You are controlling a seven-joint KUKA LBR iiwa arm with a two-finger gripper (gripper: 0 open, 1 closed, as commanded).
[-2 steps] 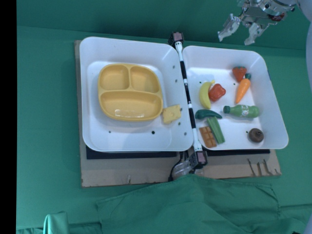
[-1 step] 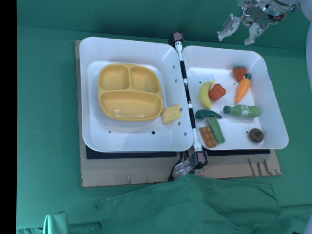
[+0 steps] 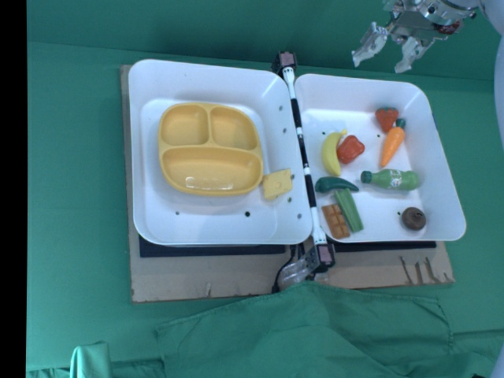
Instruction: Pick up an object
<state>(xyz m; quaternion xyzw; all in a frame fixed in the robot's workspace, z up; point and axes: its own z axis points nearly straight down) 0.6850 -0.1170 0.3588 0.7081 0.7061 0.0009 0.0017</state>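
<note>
My gripper (image 3: 390, 52) hangs open above the far edge of the right bin (image 3: 441, 172), with nothing between its fingers. Below it in that bin lie a strawberry (image 3: 386, 118), an orange carrot (image 3: 391, 145), a yellow banana (image 3: 331, 153), a red pepper (image 3: 350, 148), a green bottle (image 3: 391, 179), a dark green cucumber (image 3: 336, 184), a green stick (image 3: 349, 209), an orange waffle piece (image 3: 336, 220) and a brown round piece (image 3: 413, 219).
The left bin (image 3: 150, 211) holds a yellow divided plate (image 3: 210, 148) and a cheese wedge (image 3: 276, 184) near its right wall. A black-and-white divider (image 3: 303, 156) separates the bins. Green cloth (image 3: 315, 329) bunches up in front of the bench.
</note>
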